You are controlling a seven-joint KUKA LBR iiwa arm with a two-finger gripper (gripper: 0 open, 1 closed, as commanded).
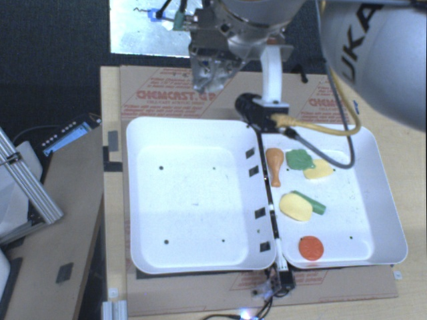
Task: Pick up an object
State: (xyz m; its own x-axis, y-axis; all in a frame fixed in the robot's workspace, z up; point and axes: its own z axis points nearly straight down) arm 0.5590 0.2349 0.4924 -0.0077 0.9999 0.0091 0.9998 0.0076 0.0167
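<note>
in the right bin (385, 202), on my feed, sit all the loose pieces i can make out. an orange drumstick-shaped piece (274, 164) lies close to the seam between the two bins, with its thin end pointing toward the near side. just beside it, further into the bin, is a green piece (299, 158). a yellow piece (319, 171) touches or overlaps that green one at its near-right edge; i can't say which from this angle. nearer the camera lies a pale yellow lump (295, 207) with a small green stick (315, 205) resting against its right side. closest to the near rim is a flat red-orange disc (311, 248), set apart from the others.

the left bin (143, 199) sits flush against the right one, and both rest on a cardboard sheet (160, 89) with red print. the gripper (211, 84) hangs over that cardboard, beyond the far rim of the left bin and well apart from every piece in the right bin. the grey arm (380, 45) fills the upper right of my view behind it. the gripper comes through blurred on my screen, so i cannot tell whether it is spread or pressed together.
</note>
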